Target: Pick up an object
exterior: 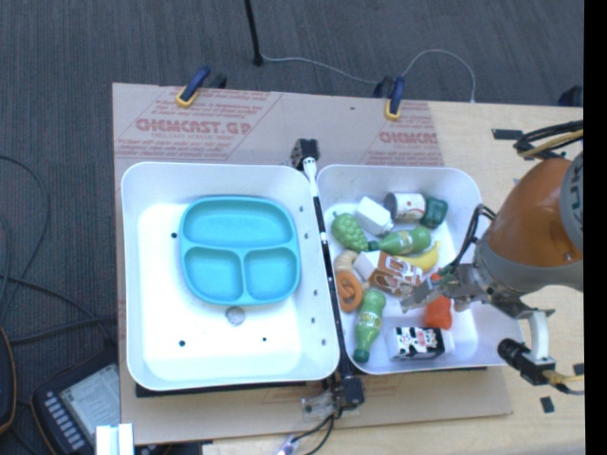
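Note:
The right bin point(465, 190) holds a heap of toy food. In it are a green bottle point(369, 318), a second green bottle point(404, 243) lying over a yellow banana point(429, 258), green grapes point(347, 227), a white block point(374, 216), a small can point(408, 204) and a dark green cup point(435, 212). A black and white carton point(418, 341) lies near the front wall. My gripper point(432, 297) hangs low over the bin's right half, just above a red-orange piece point(438, 314) and beside a printed brown and white box point(393, 275).
The left bin point(152, 349) bears a blue divided plate point(240, 251) with a small grey disc point(234, 316) in front of it. An orange carrot-like toy point(349, 293) lies by the wall between the bins. Clamps point(394, 98) hold the cardboard at the back.

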`<state>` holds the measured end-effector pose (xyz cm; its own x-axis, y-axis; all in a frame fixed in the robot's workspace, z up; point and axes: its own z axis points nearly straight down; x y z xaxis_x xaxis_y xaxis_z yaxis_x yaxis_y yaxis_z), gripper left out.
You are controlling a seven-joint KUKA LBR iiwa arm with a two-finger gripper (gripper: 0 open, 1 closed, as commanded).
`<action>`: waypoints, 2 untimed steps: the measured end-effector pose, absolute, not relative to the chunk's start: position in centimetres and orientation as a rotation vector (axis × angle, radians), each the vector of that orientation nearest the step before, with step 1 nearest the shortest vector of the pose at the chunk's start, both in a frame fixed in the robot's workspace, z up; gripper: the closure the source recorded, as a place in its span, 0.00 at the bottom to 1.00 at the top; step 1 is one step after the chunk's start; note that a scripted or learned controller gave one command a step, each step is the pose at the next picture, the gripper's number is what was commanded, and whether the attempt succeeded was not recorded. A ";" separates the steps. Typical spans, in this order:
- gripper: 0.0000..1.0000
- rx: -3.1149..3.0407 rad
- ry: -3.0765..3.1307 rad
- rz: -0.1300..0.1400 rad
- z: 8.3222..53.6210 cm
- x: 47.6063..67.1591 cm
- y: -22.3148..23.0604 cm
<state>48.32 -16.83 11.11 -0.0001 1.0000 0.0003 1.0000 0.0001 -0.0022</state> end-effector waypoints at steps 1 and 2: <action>1.00 -2.221 -2.219 0.002 12.1 48.3 -16.8; 1.00 -2.221 -2.224 -0.001 24.7 48.4 -11.0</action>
